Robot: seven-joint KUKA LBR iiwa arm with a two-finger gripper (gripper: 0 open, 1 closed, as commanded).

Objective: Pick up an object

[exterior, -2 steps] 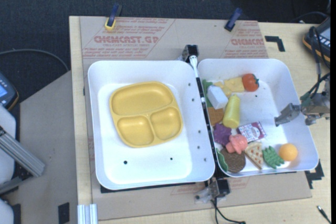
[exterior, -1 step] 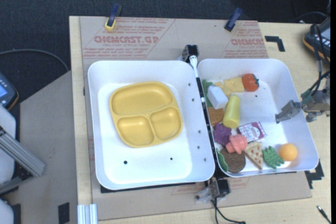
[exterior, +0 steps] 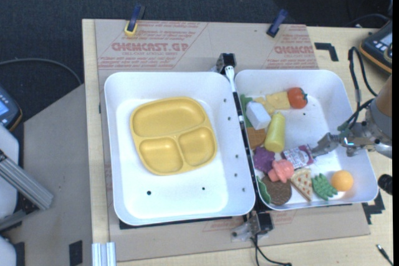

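Evidently the nearest candidate is the wrapper (exterior: 298,155), a small purple-and-white packet lying in the right bin (exterior: 324,81), just beside the tip of the end effector (exterior: 325,144). By its look it is light, thin and crinkly, likely to slide or fold; a pinch across its narrow middle appears the soundest hold. Touching or close around it: a yellow bottle (exterior: 275,131) above, purple grapes (exterior: 264,159) and a pink toy (exterior: 282,170) to its left, a cracker wedge (exterior: 302,183) below. Further off lie an orange ball (exterior: 341,180) and a tomato (exterior: 297,97). The end effector sits low in the bin at the wrapper's right end; whether it is open or closed cannot be told, the view being blurred there. Nothing is seen held. The left bin (exterior: 118,134) carries a yellow tray (exterior: 173,134).
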